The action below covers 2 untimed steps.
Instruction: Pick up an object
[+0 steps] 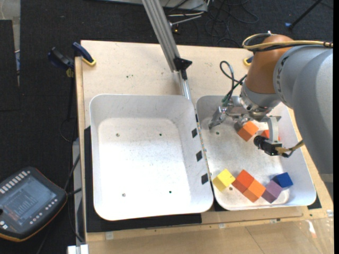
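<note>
Bench (132,62): pale board filling the middle of the frame, bearing two shallow white bins side by side.

Arm (307,83): grey, with an orange band above the wrist, entering from the upper right of the frame and bent down over the right bin.

Left bin (106,110): centre-left of the frame, its floor speckled.

Right bin (204,110): centre-right of the frame, holding all the blocks.

Pendant (26,202): handheld controller lying at the lower left, off the bench.

Gripper (253,127): at the upper middle of the right bin. An orange block (247,130) sits directly at its tip, apparently between the fingers, but the wrist hides the contact; whether the fingers pinch the block or stand spread beside it cannot be told.

Loose blocks: clustered along the lower edge of the right bin. From left to right: yellow block (223,179), red-orange block (244,180), second orange block (255,190), purple block (271,191) and blue block (283,180), mostly touching one another.

Handling, as judged: the blocks look small, light, rigid and smooth-faced, not fragile. Two opposite flat faces offer the surest hold; a corner grip would likely let a block twist and slip out.
</note>
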### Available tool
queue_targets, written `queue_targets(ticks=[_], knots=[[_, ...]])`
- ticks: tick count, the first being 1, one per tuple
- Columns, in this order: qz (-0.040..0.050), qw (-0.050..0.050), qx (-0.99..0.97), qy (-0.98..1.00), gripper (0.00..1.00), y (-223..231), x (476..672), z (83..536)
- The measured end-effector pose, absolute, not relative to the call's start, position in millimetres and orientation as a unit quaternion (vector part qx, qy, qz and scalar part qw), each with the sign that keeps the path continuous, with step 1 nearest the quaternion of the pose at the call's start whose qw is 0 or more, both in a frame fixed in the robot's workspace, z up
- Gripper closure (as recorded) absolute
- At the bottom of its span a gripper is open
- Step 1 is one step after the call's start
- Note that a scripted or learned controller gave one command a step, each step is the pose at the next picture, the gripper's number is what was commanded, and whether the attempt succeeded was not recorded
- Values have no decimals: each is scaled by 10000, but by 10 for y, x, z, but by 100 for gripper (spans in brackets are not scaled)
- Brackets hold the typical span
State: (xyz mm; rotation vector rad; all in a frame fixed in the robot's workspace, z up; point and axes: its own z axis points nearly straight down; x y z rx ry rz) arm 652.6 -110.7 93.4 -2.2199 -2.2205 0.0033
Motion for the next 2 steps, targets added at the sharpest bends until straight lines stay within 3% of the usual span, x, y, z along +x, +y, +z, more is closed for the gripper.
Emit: queue_targets(ticks=[1, 2], knots=[[-5, -14, -7072, -7070, 100, -1111, 6540, 1060], [-19, -22, -7063, -7080, 100, -1027, 6495, 1568]])
